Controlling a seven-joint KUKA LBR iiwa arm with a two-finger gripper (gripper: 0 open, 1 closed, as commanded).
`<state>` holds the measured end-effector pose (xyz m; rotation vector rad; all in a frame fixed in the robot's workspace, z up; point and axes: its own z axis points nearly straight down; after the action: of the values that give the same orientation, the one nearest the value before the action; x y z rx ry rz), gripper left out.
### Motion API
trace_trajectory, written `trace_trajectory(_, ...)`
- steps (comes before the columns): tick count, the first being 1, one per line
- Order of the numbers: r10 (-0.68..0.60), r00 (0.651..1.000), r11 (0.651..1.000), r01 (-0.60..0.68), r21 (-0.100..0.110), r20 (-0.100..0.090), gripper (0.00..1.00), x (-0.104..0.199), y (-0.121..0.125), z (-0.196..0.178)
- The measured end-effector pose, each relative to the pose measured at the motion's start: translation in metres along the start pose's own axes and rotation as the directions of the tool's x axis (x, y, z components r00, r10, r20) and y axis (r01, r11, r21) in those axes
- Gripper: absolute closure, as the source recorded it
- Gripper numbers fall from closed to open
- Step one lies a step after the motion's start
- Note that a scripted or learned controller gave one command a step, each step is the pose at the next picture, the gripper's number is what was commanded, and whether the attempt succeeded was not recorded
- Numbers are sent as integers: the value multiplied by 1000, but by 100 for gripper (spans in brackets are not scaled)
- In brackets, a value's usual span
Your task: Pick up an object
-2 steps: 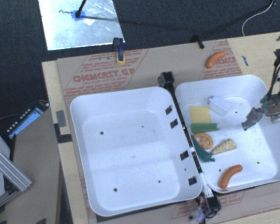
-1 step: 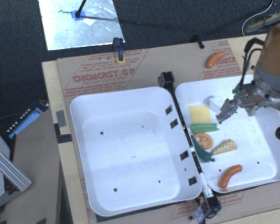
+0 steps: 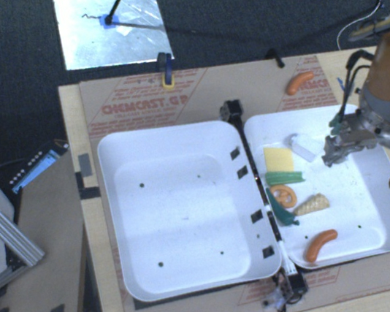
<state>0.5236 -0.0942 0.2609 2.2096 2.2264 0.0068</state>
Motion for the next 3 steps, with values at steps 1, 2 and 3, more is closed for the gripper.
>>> trace_trajectory(1,-2,1000,1000,2,-16,0,100,44,-7,-187)
trace_trajectory(2,-1,1000,1000,1,22,-2,100,101,-1,1)
trace_trajectory(3,-6,1000,1000,6,-6,-4,100,178,21,-102)
